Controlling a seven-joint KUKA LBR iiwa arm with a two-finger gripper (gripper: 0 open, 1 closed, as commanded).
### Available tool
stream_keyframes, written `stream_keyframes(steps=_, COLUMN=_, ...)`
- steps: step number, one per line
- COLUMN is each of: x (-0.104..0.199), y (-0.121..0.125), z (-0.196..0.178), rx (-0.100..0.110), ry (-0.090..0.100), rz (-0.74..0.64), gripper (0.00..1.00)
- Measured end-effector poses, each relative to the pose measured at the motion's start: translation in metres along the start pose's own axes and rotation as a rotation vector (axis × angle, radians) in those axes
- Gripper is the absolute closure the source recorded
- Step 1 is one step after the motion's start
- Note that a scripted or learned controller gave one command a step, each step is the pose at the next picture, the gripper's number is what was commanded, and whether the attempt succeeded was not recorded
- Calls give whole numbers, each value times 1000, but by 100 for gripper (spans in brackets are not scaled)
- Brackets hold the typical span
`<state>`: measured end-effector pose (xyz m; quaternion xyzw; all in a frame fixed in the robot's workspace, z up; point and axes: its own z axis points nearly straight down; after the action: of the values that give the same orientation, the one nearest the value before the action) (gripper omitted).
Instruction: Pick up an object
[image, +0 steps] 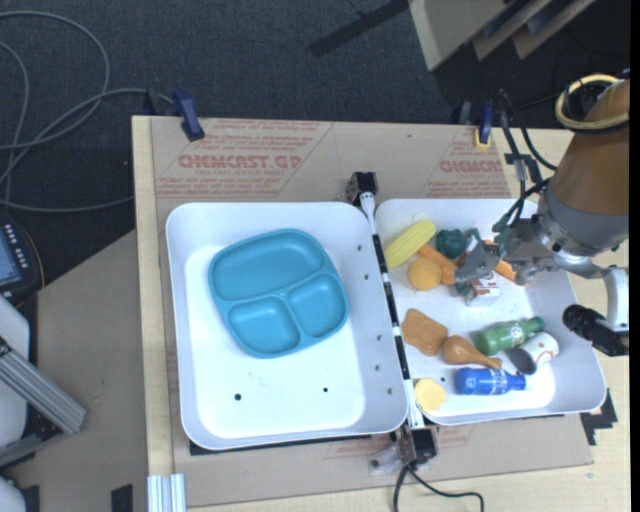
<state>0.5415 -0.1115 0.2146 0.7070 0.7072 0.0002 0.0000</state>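
- While the gripper (478, 268) is lowered among the toys in the right bin (575, 330), the step in hand is judged to be the approach to a grasp; nothing is seen lifted.
- Whether the fingers are parted or clenched cannot be told: the view is too cluttered and blurred at that spot.
- Candidate objects are noted in the right bin: a corn cob (411, 242), an orange (426, 274), a dark green toy (455, 243), a green bottle (508, 333), a blue bottle (488, 381), a brown bread-like piece (424, 331).
- A blue divided plate (277, 292) is recorded in the left bin (190, 300).
- The next move is judged to call for a firm closure on one item, then a straight lift clear of its neighbours.
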Motion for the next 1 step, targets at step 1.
stream_keyframes(steps=1, x=-83, y=7, z=136, rx=7, ry=1, rz=7, gripper=0)
